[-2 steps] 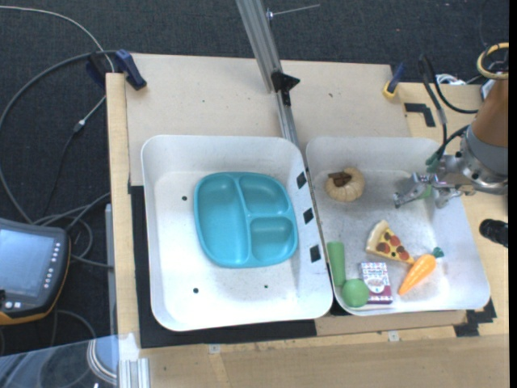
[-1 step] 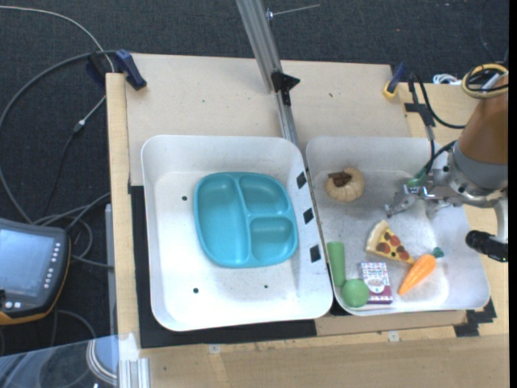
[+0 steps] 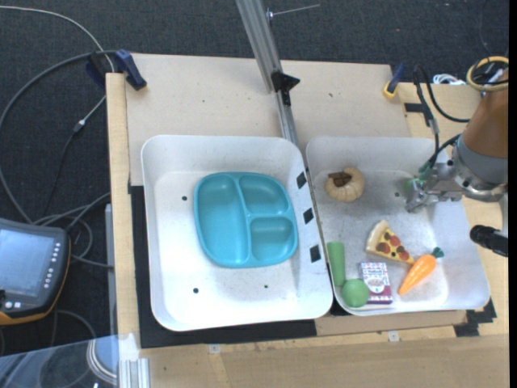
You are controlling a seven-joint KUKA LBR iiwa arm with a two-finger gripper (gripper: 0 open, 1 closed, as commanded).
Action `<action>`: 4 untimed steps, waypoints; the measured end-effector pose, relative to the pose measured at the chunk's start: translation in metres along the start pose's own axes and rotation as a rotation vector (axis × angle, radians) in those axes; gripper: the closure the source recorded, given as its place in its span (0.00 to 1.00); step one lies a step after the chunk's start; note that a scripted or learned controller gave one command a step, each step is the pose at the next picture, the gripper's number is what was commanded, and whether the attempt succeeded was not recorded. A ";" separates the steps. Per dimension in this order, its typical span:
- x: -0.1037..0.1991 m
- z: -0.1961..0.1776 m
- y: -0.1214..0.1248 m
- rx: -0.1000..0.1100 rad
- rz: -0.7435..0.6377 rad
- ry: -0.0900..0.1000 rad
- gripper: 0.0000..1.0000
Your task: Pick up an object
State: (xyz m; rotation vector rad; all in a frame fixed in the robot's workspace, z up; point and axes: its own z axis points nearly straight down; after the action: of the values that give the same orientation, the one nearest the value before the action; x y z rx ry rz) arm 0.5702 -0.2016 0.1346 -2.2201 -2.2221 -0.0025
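Looking down at the 2 bins, you see the pincer (image 3: 418,194) hanging low over the right bin (image 3: 477,285), near its back right corner, presumably lined up for a grab. You cannot tell whether it is spread or pressed together. Nothing sits between its tips. The likeliest target, a pizza slice (image 3: 388,243), lies flat near the bin's middle: yellow, red-dotted, just beside a carrot (image 3: 420,272).
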 end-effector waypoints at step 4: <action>0.113 -0.131 0.013 0.001 -0.006 0.001 1.00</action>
State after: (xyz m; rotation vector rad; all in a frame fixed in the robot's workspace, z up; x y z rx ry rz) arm 0.5827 -0.0886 0.2654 -2.2126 -2.2278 -0.0028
